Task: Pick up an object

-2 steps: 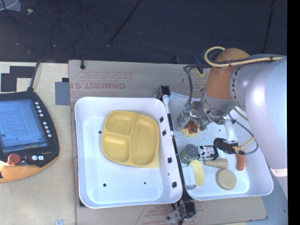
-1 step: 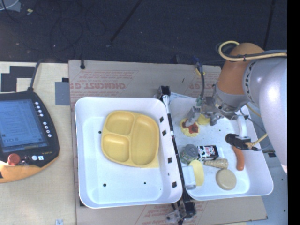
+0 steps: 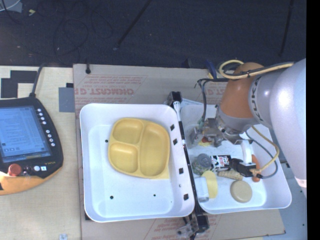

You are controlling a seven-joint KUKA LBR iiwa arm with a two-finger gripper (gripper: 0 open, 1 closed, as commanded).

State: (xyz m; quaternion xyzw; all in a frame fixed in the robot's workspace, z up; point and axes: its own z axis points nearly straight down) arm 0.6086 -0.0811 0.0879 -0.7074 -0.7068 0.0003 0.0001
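Objects (image 3: 222, 170) lie clustered in the right bin (image 3: 280, 196); the claw (image 3: 209, 134) hangs above them, its state unclear. Reaching step; descent and closing come next.

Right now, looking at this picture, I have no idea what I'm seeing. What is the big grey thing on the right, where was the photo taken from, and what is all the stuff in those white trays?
The picture comes from one fixed camera above the bench, looking down at a slant. The big grey shape is a robot arm with an orange band, reaching in from the right. Its end effector is low over the right bin, among the clutter; I cannot tell whether it holds anything. The arm's job is to pick up an object.

The left bin holds a yellow divided plate. The right bin holds small items: a round beige disc, a pale yellow block, a crumpled grey piece and others too small to name.

The tablet-like device on the left looks like the arm's control pad.
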